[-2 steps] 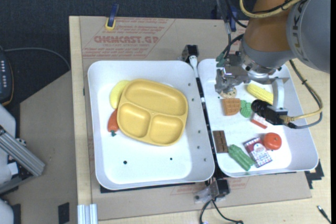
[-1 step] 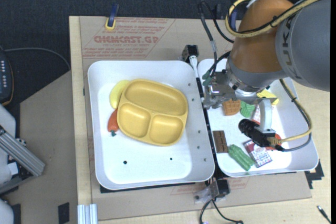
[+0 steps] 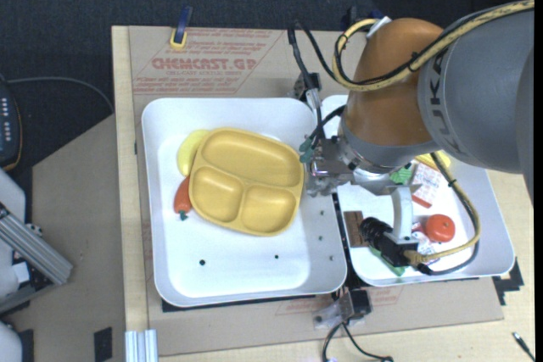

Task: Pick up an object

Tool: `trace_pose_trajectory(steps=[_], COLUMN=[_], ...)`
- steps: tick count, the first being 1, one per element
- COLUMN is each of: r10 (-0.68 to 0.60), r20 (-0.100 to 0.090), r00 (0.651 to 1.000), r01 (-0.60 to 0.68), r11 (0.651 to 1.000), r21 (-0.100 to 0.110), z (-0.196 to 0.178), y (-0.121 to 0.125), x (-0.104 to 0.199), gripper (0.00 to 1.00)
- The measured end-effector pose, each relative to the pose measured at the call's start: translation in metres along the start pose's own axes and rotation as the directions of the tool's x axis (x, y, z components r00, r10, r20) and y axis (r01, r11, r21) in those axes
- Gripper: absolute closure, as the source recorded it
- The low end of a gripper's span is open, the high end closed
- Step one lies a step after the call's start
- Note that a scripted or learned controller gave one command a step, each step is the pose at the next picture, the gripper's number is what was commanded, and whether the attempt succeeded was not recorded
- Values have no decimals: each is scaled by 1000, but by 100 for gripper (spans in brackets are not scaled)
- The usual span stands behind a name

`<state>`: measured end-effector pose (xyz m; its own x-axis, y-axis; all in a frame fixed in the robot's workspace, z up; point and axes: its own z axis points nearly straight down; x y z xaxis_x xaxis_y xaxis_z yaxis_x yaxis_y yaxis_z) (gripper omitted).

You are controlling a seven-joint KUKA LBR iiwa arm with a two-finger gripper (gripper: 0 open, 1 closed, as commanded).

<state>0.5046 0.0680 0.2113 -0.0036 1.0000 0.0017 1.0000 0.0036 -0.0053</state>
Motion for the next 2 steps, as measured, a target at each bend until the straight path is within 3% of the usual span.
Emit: trace_pose_trajectory(steps=[1, 2], r10=[1, 4], r20=[1, 1], r00=[1000, 1000], r01=[-1, -4], r11=[1000, 1000], r21=[-7, -2], z=[-23, -13], y=[-14, -17], x=[17, 5], gripper=[100, 100])
